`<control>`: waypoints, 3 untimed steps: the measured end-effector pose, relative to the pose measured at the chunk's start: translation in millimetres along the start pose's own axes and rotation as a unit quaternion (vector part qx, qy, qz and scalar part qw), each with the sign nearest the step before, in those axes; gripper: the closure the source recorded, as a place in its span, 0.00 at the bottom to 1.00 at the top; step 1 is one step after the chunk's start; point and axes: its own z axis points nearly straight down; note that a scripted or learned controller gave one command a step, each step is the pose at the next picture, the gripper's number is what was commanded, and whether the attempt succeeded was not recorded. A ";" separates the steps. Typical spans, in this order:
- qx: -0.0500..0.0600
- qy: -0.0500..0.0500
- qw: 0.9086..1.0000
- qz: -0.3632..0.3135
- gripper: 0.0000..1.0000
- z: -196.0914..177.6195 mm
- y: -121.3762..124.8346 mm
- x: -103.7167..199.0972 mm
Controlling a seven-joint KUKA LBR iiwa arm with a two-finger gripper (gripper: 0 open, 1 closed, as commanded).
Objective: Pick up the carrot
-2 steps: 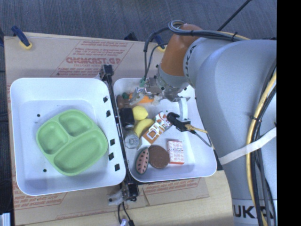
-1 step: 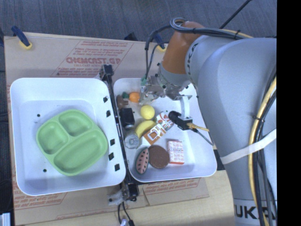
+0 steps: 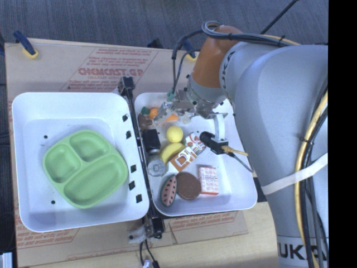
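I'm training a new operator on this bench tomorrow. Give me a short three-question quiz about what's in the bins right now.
1. True or false: the green divided plate lies in the left bin.
2. Multiple choice: the gripper is over which part of the right bin? A) near edge B) far end C) outside it
3. Fill in: the round yellow ball sits just beyond the yellow ____.

Key:
1. True.
2. B; it is low over the far end, beside small orange pieces that may be the carrot.
3. Banana.
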 end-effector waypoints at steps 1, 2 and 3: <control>-0.002 0.000 1.000 0.003 0.00 9.9 -0.5 -38.2; -0.002 0.000 1.000 0.001 1.00 -0.5 -0.2 -37.5; -0.002 0.000 1.000 0.001 0.00 -0.5 -0.1 -37.4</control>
